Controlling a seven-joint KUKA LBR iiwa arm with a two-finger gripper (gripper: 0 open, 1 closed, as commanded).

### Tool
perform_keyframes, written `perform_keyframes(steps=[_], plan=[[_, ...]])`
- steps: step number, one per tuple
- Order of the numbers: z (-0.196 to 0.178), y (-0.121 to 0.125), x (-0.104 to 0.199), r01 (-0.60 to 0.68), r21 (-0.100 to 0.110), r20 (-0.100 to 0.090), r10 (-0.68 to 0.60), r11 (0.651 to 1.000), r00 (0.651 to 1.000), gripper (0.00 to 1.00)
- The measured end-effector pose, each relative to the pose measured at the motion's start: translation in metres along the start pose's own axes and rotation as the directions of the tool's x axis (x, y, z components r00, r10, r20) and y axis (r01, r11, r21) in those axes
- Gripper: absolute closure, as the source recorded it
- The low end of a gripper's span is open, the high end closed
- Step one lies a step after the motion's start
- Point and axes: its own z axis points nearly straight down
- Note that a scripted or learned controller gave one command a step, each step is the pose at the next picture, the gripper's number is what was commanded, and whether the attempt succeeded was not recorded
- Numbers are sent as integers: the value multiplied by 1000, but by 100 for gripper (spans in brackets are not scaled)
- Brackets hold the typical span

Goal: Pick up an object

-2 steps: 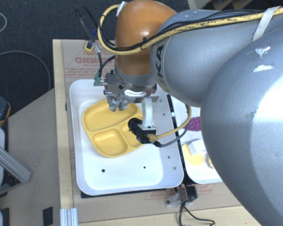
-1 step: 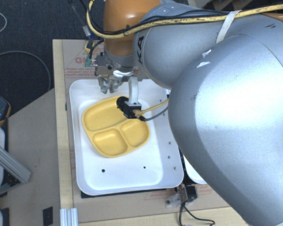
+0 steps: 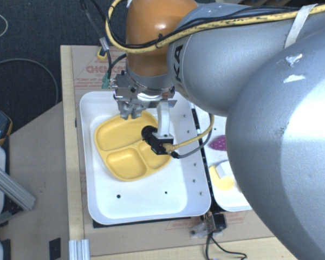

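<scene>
Where the gripper (image 3: 130, 111) hangs: low over the left bin (image 3: 151, 199), at the far rim of the yellow divided plate (image 3: 124, 153). It is close enough to look like contact, though the slant of the view leaves that unconfirmed.
Gripper state: wide or narrow cannot be told from this angle, because the wrist above crowds the view. Nothing can be seen held.
Step in hand: judged to be the approach and grasp. The plate lies flat on the bin floor and is not yet lifted.
Next move: it calls for a firm close on the plate's thin raised rim, then a slow, straight lift. The plate is broad and shallow, so taken by one edge it would likely tip or slide free.
Left bin: it holds the yellow plate alone, set toward the far left corner. The plate's compartments look bare where they are visible.
Right bin (image 3: 233, 203): it is largely covered by the grey arm (image 3: 271, 123). A small purple item (image 3: 219, 143) and a pale yellow-and-white item (image 3: 223, 179) lie near its left wall, well apart from the gripper. What they are cannot be told.
Tabletop (image 3: 76, 172): a brown board carries both bins side by side.
</scene>
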Motion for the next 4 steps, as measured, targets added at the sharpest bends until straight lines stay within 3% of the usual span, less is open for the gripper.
perform_keyframes(steps=[1, 2, 3, 4], plan=[[8, 87, -2, -2, -8, 2, 2, 1000, 1000, 100], [-54, 6, 0, 0, 2, 1, 0, 1000, 1000, 100], [30, -16, -87, -12, 11, 8, 12, 1000, 1000, 100], [-57, -80, -55, 3, -6, -2, -3, 1000, 1000, 100]])
